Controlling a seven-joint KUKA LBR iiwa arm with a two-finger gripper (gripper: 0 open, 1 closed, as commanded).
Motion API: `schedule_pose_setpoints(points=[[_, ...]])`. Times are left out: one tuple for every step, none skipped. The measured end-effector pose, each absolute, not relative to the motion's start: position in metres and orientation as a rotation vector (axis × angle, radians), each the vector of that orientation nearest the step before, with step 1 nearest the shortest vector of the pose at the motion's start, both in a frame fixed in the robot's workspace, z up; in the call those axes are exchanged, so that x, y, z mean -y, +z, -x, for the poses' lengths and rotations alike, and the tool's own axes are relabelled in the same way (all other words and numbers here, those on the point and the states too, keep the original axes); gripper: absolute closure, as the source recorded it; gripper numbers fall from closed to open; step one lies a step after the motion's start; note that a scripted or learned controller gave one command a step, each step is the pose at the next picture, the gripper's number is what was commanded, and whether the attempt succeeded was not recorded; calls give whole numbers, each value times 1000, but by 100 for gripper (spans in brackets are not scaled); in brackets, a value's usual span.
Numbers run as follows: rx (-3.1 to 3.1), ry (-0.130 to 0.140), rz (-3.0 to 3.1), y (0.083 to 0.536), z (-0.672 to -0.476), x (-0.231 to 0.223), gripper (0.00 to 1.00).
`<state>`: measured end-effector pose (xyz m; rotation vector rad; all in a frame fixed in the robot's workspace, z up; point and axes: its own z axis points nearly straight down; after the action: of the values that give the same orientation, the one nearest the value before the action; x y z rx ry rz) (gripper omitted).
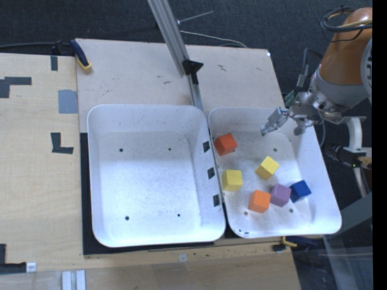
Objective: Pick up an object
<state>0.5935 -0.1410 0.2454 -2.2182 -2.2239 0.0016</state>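
Nearest you, at the 6 o'clock rim of the right-hand shallow white plastic bin [320, 222], note the following stock, all loose on the bin floor.

Item 1: small orange foam cube [259, 201], at roughly 6 o'clock within the bin, touching or just beside item 2.

Item 2: small purple cube [280, 195], at 3 o'clock of the orange cube.

Item 3: small blue cube [300, 190], at 3 o'clock of the purple cube, close against it, nearest the bin's right wall.

Item 4: yellow cube [233, 179], near the bin's left wall at 9 o'clock.

Item 5: second yellow cube [267, 167], tilted, near the bin's centre.

Item 6: red-orange cube [225, 144], at about 10 o'clock in the bin, apart from the others.

Item 7: left-hand shallow white plastic bin [100, 162], side by side with the right one on the light wooden bench [139, 71].

Item 8: grey arm with orange band [347, 47], entering from 3 o'clock. You will find its two-finger gripper [283, 123] over the 1 o'clock part of the right bin, its fingers spread apart with nothing between them, well clear of every cube.

Item 9: slanted aluminium rail [168, 26], running from 12 o'clock down toward the gap between the bins.

Item 10: yellow-and-blue handled tool [81, 56] on the bench at 11 o'clock.
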Motion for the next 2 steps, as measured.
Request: schedule_pose_setpoints(points=[[2215, 11, 2217, 128, -574, 169, 0], [2218, 7, 2216, 89, -532, 150, 0]])
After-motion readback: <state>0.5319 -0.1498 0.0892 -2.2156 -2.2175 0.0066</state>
